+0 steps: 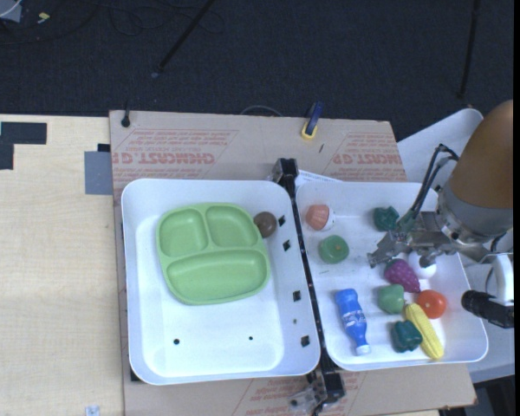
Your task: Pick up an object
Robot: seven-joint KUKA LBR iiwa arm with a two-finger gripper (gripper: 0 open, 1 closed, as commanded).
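Nearest the bench's left end, the left white bin [147, 319] carries a light green, three-compartment plastic tray [213, 253] toward its far side, and a small brown ball [265, 224] sits just beside the tray's far right corner, close to the wall the bins share.

Across that wall, the right white bin [364, 359] holds all the candidates: a pinkish round toy [318, 217] near the far left corner, a green round one [334, 249] just in front of it, a blue plastic bottle [352, 319] lying toward the near edge, then a purple grape-like bunch [403, 275], a pale green lump [391, 299], a red tomato-like ball [431, 303], a yellow corn-shaped piece [425, 329] and two dark teal lumps, one far [385, 218], one near [406, 337].

The gripper [409, 248] hangs low over the bin's right half, just above the purple bunch. Whether its jaws are spread or closed I cannot tell, and I see nothing between them.

This looks like the approach step, nothing lifted yet. Next it needs to drop squarely over one piece, likely the purple bunch, without nudging the crowded neighbours.
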